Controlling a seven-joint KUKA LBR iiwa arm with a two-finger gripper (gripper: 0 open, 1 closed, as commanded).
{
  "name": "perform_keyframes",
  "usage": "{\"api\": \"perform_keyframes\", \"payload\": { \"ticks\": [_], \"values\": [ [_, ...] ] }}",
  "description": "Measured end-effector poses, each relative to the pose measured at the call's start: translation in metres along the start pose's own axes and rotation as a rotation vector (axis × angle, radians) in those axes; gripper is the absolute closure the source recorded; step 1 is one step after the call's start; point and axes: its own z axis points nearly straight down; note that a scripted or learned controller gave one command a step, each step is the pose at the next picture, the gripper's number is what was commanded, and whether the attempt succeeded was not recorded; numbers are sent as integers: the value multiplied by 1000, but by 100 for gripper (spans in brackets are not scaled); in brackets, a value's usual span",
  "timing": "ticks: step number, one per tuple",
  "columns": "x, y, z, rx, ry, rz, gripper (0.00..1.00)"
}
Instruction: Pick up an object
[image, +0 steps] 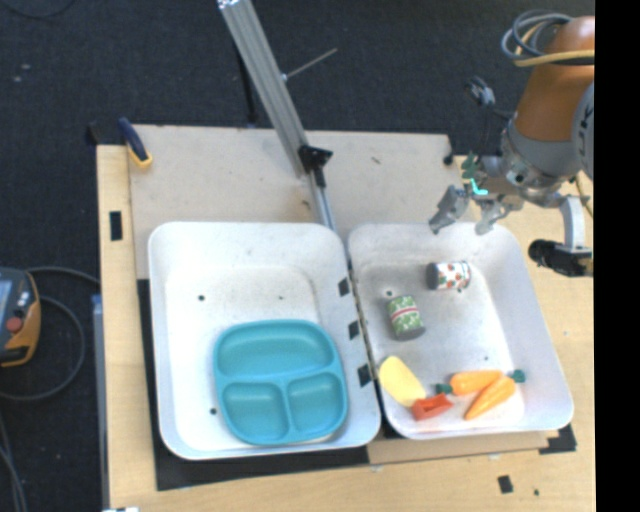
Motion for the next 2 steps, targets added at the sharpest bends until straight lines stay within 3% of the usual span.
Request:
{"api": "perform_keyframes", "payload": {
  "ticks": [1, 2],
  "values": [
    [0, 1, -2, -4, -1, -1, 0],
    [-9, 4, 57, 0, -3, 1, 0]
  ]
}}
